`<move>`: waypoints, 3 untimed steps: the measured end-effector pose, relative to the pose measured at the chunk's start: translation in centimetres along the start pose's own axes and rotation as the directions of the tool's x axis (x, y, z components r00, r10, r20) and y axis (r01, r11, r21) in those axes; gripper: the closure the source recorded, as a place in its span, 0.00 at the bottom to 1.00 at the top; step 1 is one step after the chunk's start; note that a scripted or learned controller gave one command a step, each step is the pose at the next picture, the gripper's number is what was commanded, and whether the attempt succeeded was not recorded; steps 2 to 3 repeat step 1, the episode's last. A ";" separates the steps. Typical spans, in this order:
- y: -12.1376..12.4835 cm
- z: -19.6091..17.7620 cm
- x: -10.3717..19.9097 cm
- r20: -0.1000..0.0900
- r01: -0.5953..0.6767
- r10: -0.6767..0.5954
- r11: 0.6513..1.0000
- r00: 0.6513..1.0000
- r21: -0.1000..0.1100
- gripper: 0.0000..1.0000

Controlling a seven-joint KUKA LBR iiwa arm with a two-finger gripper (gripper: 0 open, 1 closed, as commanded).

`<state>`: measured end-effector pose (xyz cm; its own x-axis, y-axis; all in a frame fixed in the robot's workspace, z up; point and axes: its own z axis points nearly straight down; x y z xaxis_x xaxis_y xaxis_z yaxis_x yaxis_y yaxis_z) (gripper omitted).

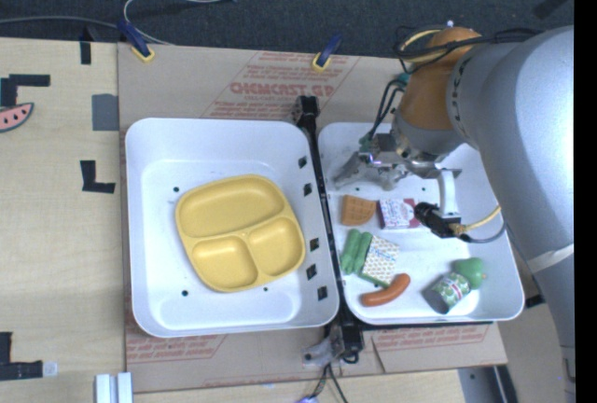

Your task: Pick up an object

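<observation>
Toy food in right white bin, seemingly on cardboard-covered bench.

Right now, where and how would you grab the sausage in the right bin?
Grip the sausage at its middle, coming straight down, hand closing across its narrow width. It lies flat and slanted, long and thin, so the short axis fits between fingers. Its lower side faces bare bin floor; the checkered packet sits close above its upper side, so finger room there looks tight.
</observation>
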<state>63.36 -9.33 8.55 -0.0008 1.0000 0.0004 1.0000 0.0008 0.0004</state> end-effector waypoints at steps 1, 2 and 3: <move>3.5 0.1 -0.2 0.001 0.002 -0.002 1.000 1.000 -0.001 0.00; 3.5 0.1 -0.2 0.001 0.002 -0.002 1.000 1.000 -0.001 0.00; 3.5 0.1 -0.2 0.001 0.002 -0.002 1.000 1.000 -0.001 0.00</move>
